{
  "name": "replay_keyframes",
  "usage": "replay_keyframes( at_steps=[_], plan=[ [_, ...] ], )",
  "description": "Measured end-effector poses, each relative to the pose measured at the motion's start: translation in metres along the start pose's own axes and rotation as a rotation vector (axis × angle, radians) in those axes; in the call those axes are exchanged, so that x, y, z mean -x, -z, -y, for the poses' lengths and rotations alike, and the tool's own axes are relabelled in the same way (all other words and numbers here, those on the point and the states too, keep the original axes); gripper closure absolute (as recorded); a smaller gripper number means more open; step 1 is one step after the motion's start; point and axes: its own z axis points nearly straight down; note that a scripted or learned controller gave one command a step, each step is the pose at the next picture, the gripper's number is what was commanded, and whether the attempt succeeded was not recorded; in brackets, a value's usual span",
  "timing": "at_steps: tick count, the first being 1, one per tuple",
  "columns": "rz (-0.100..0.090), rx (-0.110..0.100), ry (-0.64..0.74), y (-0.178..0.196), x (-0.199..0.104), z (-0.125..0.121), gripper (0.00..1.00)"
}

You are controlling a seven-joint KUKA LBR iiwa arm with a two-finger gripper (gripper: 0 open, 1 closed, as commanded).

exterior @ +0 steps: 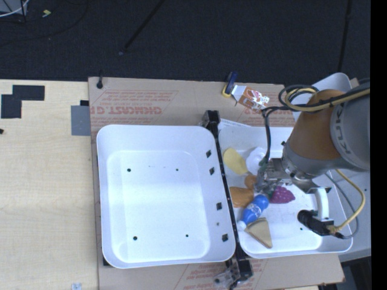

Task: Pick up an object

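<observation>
My gripper (266, 185) hangs low over the right bin (290, 241), in the middle of a cluster of small objects. A yellow lemon-like piece (234, 160) lies at the bin's left. Close to the gripper lie an orange piece (242, 195), a purple grape-like bunch (282, 194) and a blue-and-white bottle (254, 209). A tan wedge (260, 231) sits near the bin's front. The gripper's body hides its tips, and I see nothing between them.
The left bin (157, 192) stands beside the right one, with a black divider (221, 180) between them. A small packet (251, 98) and a blue-yellow item (230, 84) lie on the cardboard behind the bins.
</observation>
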Motion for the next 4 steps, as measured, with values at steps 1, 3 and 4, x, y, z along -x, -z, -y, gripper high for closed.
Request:
replay_keyframes(
  at_steps=[1, 3, 4],
  plan=[
    [0.0, -0.001, -0.001, -0.001, 0.0, 0.0, 0.0],
    [0.0, -0.003, -0.007, 0.009, 0.001, 0.001, 0.0],
    [-0.004, -0.002, 0.014, 0.063, -0.071, -0.057, 0.0]
  ],
)
